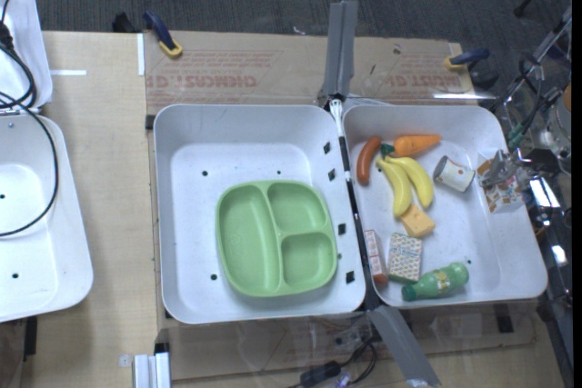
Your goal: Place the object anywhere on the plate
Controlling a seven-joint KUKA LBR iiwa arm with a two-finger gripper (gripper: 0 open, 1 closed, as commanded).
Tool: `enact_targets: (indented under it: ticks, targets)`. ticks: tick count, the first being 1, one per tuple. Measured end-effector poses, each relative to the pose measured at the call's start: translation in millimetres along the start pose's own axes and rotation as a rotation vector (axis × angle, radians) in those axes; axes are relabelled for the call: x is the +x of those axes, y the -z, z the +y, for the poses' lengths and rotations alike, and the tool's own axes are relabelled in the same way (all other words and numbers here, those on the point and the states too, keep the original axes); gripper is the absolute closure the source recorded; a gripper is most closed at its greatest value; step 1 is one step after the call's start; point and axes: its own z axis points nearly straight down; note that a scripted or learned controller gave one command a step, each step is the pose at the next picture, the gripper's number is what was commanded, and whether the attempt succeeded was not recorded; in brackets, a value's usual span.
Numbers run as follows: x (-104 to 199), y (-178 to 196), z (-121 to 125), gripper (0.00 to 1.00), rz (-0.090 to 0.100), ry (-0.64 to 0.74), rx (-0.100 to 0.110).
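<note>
Where red print on cardboard (236, 68) sits upside down, green plate (247, 241) in left bin (182, 195), gripper (536, 191) state unclear.

Tool (516, 161) at right bin edge

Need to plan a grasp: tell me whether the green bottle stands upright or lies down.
Lying down. The green bottle rests on its side on the right bin floor, cap end toward the divider, below the cracker.

Green plate (273, 236), yellow bananas (407, 182), orange carrot (416, 144), white bins (182, 195).
</note>
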Motion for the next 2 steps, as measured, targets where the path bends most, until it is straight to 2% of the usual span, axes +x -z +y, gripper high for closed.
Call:
enact_targets:
  ticks: [1, 2]
  targets:
    - [-0.1, 0.2, 0.1, 0.0, 0.0, 0.0, -0.001]
    - [23.7, -115.7, -18.0, 0.0, 0.0, -0.005, -0.007]
